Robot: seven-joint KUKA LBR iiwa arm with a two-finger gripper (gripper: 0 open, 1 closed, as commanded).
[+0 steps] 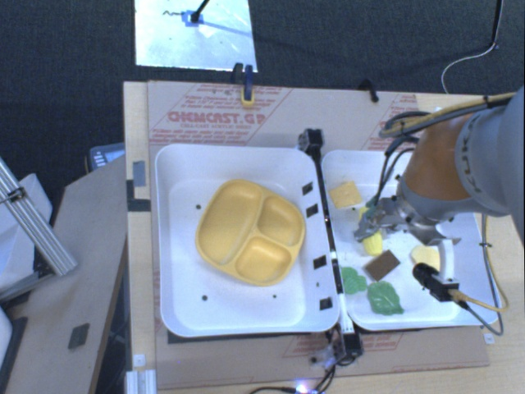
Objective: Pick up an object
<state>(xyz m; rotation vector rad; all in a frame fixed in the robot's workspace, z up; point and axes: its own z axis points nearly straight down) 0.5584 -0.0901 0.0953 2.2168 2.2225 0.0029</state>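
Observation:
My gripper (369, 226) is low in the right bin (467, 318), near its left side, with the grey arm and its orange band (439, 167) coming in from the right. A small yellow piece (374, 244) lies directly under the gripper tip and partly hidden by it; whether they touch is unclear. Close by are a brown square (382, 264), a tan square cracker (345, 194), a pale yellow piece (425, 256) and two green pieces (353, 281) (385, 300).
The left bin (176, 220) bears a yellow divided plate (250, 231). A black-clipped divider (321, 220) runs between the bins. Cables loop over the right bin's right edge (492, 294). A shiny metal sheet (193, 23) lies beyond the bench.

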